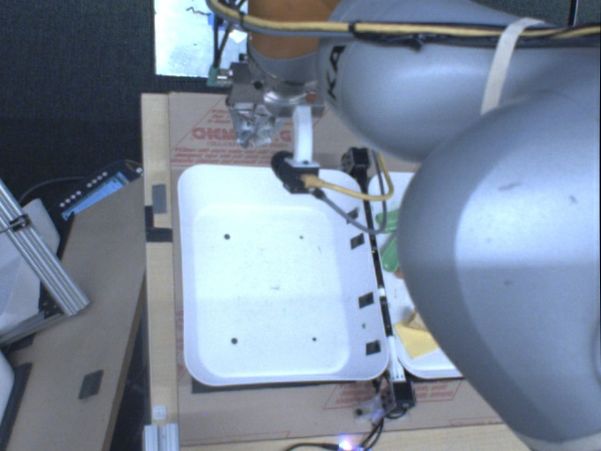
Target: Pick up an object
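Claw (266, 130) hangs above left bin's (202, 252) far rim; finger state cannot be told. Red print on cardboard (202, 130) beneath, illegible.

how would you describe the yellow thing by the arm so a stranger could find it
Start at the big left white bin, then cross its clip-lined right rim into the right bin. Near its front edge, half hidden under the grey arm, lies a flat yellow piece, unlike the green item farther back.
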Controlling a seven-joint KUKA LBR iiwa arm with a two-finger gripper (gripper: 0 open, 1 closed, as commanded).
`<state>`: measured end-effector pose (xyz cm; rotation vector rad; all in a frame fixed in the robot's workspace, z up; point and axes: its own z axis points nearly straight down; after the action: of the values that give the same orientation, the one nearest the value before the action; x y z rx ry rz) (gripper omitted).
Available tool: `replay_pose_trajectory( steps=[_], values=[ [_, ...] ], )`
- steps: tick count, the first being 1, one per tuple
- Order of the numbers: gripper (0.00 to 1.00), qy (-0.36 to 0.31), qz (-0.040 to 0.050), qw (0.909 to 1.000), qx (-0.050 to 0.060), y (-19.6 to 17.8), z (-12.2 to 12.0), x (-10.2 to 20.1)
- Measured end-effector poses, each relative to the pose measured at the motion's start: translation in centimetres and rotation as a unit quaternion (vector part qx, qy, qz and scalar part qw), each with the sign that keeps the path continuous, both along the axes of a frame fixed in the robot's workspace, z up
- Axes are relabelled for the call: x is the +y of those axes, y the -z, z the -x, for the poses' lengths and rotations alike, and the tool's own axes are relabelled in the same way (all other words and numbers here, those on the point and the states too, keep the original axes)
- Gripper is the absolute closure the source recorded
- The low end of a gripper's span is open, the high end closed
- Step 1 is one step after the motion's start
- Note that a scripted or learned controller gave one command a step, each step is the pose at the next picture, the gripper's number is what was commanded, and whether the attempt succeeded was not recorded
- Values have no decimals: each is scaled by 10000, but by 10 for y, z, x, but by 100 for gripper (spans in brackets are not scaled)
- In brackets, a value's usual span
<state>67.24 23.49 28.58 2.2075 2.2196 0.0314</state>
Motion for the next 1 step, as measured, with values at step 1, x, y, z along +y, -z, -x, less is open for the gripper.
replay_pose_trajectory(
  steps=[1],
  values=[
    [100,16,43,9998,171,78,88,0]
  ],
)
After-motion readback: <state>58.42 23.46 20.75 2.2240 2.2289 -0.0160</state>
